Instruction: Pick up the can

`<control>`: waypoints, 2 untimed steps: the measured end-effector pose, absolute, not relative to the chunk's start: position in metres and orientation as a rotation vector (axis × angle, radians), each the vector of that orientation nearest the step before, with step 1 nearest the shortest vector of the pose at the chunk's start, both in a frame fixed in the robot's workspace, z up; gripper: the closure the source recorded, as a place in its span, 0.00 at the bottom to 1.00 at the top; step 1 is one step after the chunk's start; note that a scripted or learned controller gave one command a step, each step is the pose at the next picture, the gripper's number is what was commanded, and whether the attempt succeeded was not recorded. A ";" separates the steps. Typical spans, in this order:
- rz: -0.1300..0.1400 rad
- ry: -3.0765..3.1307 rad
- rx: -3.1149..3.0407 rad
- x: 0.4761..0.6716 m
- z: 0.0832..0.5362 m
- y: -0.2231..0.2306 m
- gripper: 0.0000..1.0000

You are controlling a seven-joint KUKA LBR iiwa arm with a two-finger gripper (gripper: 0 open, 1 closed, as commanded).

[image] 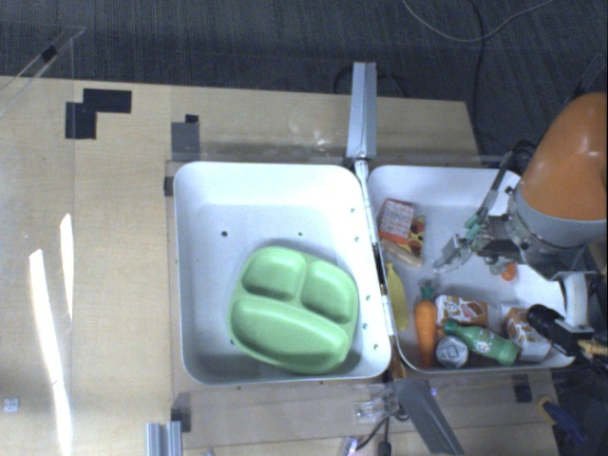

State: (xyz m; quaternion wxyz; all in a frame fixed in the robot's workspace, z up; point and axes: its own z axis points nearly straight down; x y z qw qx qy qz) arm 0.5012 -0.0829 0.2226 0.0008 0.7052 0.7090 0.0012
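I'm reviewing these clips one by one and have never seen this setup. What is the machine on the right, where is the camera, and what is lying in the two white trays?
The picture comes from one fixed camera above the bench, looking down at a slant. The grey shape with the orange band on the right is a robot arm; its gripper hangs over the right bin. I see nothing between its parts, so nothing is visibly held. The left bin holds a green divided tray. The right bin holds small groceries: a can lying near the front edge, a green bottle beside it, a carrot, a red snack packet and a small carton. The can is what the arm is meant to pick up.
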 end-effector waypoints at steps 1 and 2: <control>0.002 2.245 2.196 0.513 0.114 -0.109 0.00; 0.013 2.212 2.217 0.584 0.089 -0.117 0.00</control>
